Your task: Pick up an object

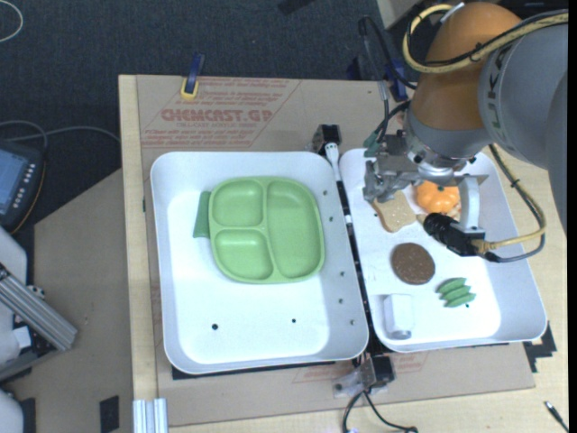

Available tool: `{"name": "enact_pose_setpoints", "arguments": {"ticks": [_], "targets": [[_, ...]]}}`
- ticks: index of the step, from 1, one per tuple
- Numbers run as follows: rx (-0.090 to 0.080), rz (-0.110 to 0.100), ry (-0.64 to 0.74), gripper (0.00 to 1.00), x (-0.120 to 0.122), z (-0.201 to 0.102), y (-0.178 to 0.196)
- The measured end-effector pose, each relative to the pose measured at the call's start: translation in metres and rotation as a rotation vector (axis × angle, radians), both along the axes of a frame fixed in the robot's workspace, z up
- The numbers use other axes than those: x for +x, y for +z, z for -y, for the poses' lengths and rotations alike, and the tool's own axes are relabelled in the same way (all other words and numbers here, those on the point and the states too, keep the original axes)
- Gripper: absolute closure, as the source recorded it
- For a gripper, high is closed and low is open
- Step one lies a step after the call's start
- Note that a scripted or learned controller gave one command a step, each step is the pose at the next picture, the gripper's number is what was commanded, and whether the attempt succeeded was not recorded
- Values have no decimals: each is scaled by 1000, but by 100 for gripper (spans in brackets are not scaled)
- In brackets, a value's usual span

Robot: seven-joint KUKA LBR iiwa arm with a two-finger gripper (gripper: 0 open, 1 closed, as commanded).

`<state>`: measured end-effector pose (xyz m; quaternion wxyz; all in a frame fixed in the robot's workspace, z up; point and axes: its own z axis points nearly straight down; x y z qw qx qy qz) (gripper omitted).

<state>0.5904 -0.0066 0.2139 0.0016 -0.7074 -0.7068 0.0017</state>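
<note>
Arm: grey, with an orange band (pixel 460 52) above the wrist, it reached in from the right and hung over the upper part of the right bin (pixel 514 287).
Pincer (pixel 386 190): it sat low over the right bin's upper left area, its metal parts pointing down; whether it was spread or pressed together could not be told from above, since the wrist hid much of it.
Bread slice (pixel 397 213): a tan toast-like piece lay directly below the pincer, partly tucked beneath it, touching or nearly so; contact could not be told.
Orange object (pixel 436 198): a rounded orange thing lay just right of the bread slice, beside the pincer and partly under the wrist.
Brown disc (pixel 413 263): a flat round cookie-like piece lay near the middle of the right bin, below the bread slice and apart from the pincer.
Green pod (pixel 455 290): it lay to the lower right of the brown disc, well apart from the pincer.
White cup (pixel 398 315): it lay on its side at the right bin's lower left.
Left bin (pixel 180 278): it carried a green divided tray (pixel 266 229) in its upper half.
Worktop (pixel 144 133): tan board under both bins.
</note>
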Motion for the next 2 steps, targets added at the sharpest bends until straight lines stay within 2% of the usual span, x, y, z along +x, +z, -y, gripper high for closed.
{"name": "enact_pose_setpoints", "arguments": {"ticks": [1, 2], "targets": [[0, 9, 3, 100, 11, -7, 16], [0, 1, -1, 100, 6, 0, 1]]}}
